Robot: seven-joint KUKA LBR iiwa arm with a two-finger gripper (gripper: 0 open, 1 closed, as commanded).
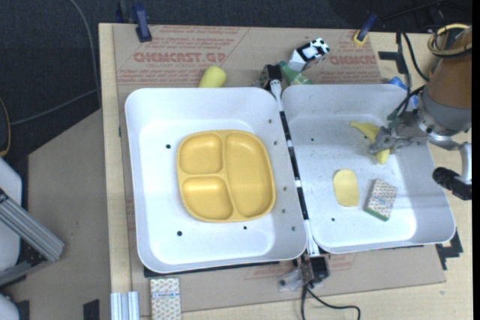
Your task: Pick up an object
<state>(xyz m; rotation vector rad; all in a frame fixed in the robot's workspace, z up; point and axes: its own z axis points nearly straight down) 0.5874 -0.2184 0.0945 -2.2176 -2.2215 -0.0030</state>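
A board-topped bench on dark carpet bears two shallow white bins side by side; the left bin holds a yellow divided plate, and a small yellow object lies on the board behind it. In the right bin the gripper is low over a yellow banana-like piece, touching or just beside it, and I cannot tell whether it grips anything; nearer the front lie a pale yellow oval and, just beside it, a patterned sponge-like block.
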